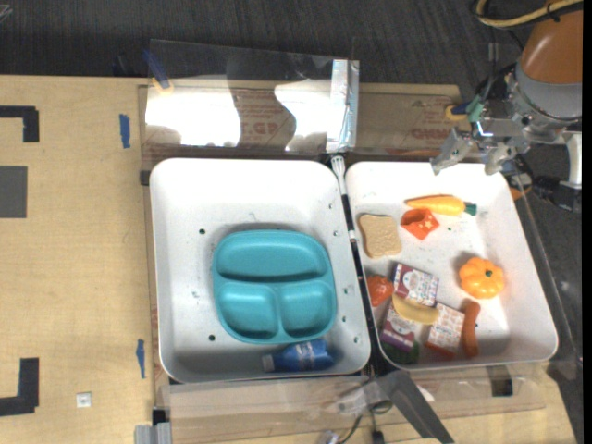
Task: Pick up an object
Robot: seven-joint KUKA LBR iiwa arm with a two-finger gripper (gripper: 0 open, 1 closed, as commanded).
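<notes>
Several toy foods lie in the right bin (pixel 532 276), all below and to the left of the gripper (pixel 474 154), which hangs over that bin's far rim with its fingers spread and nothing between them. Nearest to it are the carrot (pixel 435 204) and the red pepper piece (pixel 419 223); the small pumpkin (pixel 481 277) sits farther down, well apart from its neighbours. I judge the pumpkin the safest pick: center over it, keep the fingers wide, descend straight, then close. The crowded cartons (pixel 416 287) beyond invite a slip.
</notes>
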